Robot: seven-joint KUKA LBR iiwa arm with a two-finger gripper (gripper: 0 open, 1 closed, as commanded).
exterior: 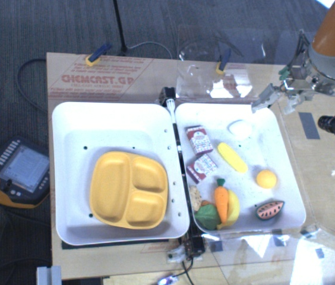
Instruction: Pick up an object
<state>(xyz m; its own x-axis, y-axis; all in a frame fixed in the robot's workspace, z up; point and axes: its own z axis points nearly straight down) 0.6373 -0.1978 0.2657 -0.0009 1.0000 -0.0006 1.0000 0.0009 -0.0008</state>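
Behind both bins, board (99,79) print reads "CHEMCAST".

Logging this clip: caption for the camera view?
Grey two-finger gripper above right white bin of toy food; yellow divided plate in left bin.

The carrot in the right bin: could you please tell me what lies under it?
The carrot lies across a banana and a green leafy item. Whatever else sits beneath is covered.
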